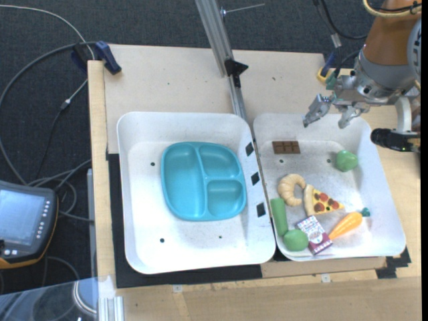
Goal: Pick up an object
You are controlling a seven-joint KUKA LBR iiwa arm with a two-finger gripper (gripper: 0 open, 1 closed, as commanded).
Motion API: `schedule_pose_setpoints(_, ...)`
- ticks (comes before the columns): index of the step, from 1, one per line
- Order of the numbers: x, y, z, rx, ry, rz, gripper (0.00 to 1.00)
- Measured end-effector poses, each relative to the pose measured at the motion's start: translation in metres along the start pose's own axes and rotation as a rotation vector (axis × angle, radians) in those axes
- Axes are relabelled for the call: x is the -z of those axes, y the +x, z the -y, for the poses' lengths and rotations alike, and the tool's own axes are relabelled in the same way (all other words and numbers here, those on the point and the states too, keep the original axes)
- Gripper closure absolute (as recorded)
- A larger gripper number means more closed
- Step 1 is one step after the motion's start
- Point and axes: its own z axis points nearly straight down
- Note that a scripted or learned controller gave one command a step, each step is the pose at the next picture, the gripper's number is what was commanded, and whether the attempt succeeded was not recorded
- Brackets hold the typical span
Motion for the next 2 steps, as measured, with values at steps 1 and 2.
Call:
schedule_pose_setpoints(1,0.0,0.0,0.0,0.0,0.0,0.0,0.0)
schedule_pose_setpoints(2,-0.044,0.005,0.005,-0.001,0.003,0.0,0.0)
